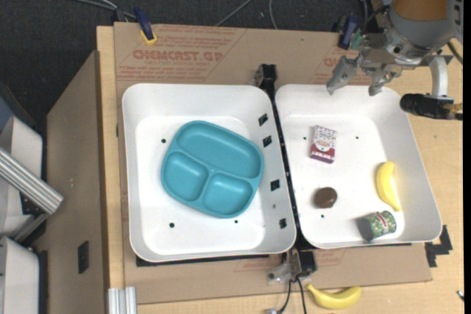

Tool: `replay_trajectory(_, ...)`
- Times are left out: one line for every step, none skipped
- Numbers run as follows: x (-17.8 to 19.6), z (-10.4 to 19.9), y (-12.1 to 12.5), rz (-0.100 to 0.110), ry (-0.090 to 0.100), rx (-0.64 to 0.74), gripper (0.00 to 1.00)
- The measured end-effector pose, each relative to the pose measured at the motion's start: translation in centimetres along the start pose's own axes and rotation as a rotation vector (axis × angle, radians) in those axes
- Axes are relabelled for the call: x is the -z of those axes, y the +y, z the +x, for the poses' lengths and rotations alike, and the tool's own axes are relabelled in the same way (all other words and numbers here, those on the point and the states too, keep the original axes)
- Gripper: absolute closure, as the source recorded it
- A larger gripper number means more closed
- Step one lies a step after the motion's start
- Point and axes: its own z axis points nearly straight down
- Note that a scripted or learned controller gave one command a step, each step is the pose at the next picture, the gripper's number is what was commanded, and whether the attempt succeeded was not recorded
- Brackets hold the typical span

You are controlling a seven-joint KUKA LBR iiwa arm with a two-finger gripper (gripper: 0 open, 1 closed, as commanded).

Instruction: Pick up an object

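My gripper (358, 84) hangs over the far rim of the right bin (412, 158), its two fingers spread open with nothing between them. Inside that bin lie a small red-and-white box (323, 143), a brown round object (325, 197), a yellow banana (388, 185) and a green can (378, 225) tipped on its side. The box is the closest to the gripper, a short way toward the front of it. The other three rest in the bin's front right part.
The left bin (140, 158) holds a blue sectioned plate (212, 168). A black divider with clips (274, 151) runs between the bins. Another banana (336, 296) lies on the cardboard in front of the right bin. Cables trail behind the bench.
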Motion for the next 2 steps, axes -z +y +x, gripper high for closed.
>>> replay_trajectory(0.8, 0.0, 0.2, -0.014, -0.001, 0.002, 0.00)
replay_trajectory(-4.8, 0.1, -0.7, -0.008, -0.001, 0.001, 0.00)
